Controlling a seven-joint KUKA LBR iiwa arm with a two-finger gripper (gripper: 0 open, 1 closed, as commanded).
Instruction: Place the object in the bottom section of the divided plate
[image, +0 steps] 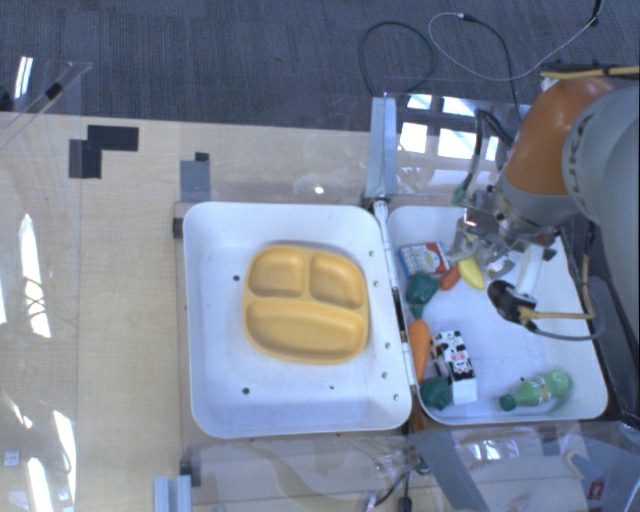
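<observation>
The pale wood bench (110, 300) carries 2 white bins side by side. The left bin (215, 330) sits near the middle of the bench. The right bin (560, 340) sits by the bench's right edge.

The grey arm (560, 130) with its orange band comes in over the bench's far right corner and hangs above the right bin.

A yellow plate (305, 330) lies flat in the middle of the left bin. It has 2 small parts on the far side and 1 long part on the near side.

The hand (478, 245) is low over the far half of the right bin. I cannot tell if it is apart or together.

All the small things are in the right bin. A green bottle (537, 390) lies on its side toward the bench's near right corner. A carrot (420, 345) lies along the bin's left wall. A black and white box (457, 362) is just beside it, and a green lump (435, 392) sits next to both. A small bright box (423, 259) is at the far left of the bin, with a second green lump (421, 290) touching it. A yellow piece (472, 275) lies just under the hand, and a small orange piece (451, 276) is right beside it.
</observation>
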